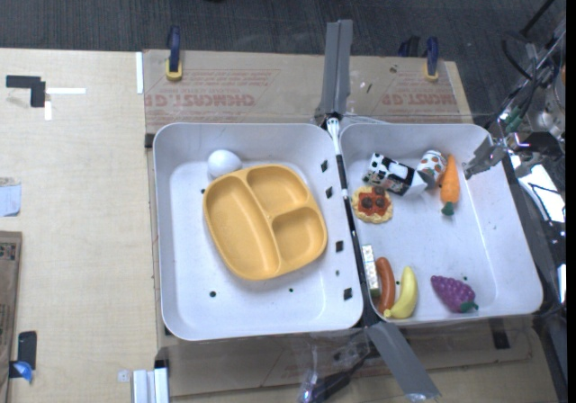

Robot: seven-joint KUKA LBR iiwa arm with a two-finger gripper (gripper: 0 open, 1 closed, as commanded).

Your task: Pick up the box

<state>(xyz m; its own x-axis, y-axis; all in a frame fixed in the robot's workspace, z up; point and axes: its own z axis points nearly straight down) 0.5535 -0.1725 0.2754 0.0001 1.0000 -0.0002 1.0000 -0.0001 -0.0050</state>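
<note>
The gripper (pixel 475 161) sits at the right bin's (pixel 504 239) upper right rim; whether it is open or closed I cannot tell. The box (pixel 390 174), black and white cow-patterned, lies well to the gripper's left, beyond the carrot (pixel 449 186) and small egg-like toy (pixel 431 165), its long axis running left-right, slightly tilted.

Arm (pixel 540 86): cut off at frame edge, 3 o'clock. Gripper (pixel 477 161): fingertips too small to read.
</note>
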